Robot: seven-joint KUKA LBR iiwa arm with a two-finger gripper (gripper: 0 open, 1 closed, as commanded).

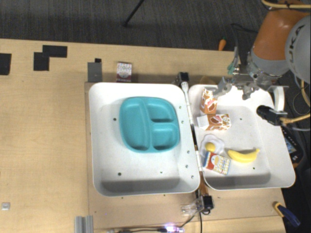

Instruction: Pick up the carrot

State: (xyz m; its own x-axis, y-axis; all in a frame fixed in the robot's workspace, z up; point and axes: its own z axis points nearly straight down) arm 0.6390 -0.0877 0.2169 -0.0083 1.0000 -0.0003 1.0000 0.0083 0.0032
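While the fingers (236, 87) hang spread and empty at the right bin's (272, 178) twelve o'clock, they may wrongly grab the orange packet (208, 101).

Tray (148, 124) in left bin (104, 144)

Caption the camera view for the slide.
KUKA arm's hand hovers at the right bin's far edge; a banana and packets lie inside, a teal divided tray fills the left bin.

A teal divided tray (148, 124) lies in the left bin (104, 178); a banana (243, 155) lies in the right bin (277, 176).
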